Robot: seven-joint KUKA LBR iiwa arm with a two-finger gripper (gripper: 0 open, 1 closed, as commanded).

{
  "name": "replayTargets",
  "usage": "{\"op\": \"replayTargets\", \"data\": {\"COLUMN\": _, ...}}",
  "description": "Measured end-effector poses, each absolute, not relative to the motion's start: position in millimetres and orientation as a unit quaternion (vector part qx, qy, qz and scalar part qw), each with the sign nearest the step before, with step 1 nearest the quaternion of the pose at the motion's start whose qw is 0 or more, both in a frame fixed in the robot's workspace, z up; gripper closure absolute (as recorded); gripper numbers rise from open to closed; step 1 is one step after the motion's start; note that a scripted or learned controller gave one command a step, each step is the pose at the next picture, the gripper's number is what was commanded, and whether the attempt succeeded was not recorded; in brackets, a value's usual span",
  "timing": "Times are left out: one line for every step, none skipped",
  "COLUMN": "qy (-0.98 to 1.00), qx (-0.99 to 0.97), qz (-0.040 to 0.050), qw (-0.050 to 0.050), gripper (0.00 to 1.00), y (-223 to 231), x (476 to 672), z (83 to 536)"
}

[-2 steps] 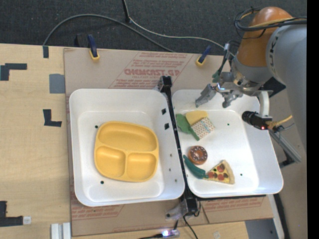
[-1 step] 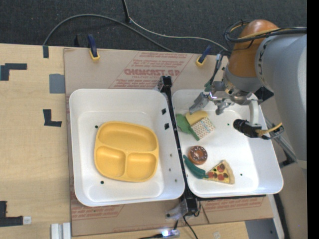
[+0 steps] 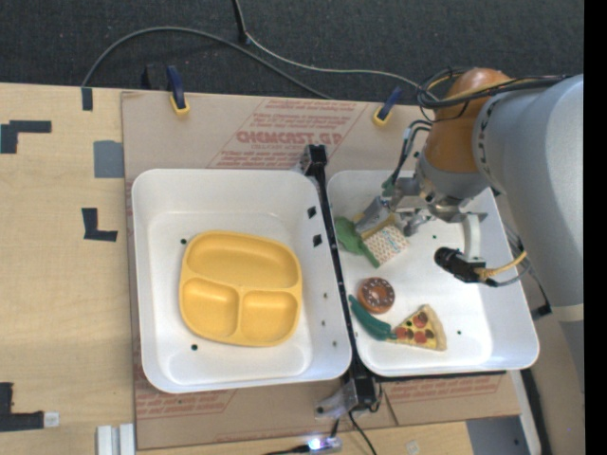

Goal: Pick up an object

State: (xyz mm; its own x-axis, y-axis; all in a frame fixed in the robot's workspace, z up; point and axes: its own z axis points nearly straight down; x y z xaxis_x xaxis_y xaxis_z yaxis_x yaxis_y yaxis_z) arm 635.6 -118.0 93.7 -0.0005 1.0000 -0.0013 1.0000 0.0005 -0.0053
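Jaws (image 3: 403, 214) hang low over the far left of the right bin (image 3: 493, 349), and we cannot tell whether they are apart or together. Just beneath them we see a small patterned packet (image 3: 384, 245), its print too small to read, touching a green leafy piece (image 3: 348, 235). Nearer lie a round chocolate doughnut (image 3: 377, 295), a green pod (image 3: 370, 322) and a flat pizza slice (image 3: 420, 329). We see a yellow plastic divided tray (image 3: 241, 288) in the left bin (image 3: 152, 282). Red lettering on the cardboard (image 3: 275, 136) over the desk (image 3: 47, 254) is only partly legible.
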Motion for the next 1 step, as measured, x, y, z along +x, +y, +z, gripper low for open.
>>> {"op": "replayTargets", "data": {"qy": -0.708, "qx": -0.707, "qz": 0.0006, "qw": -0.001, "gripper": 0.00, "y": -118.3, "x": 636.5, "z": 86.4}}
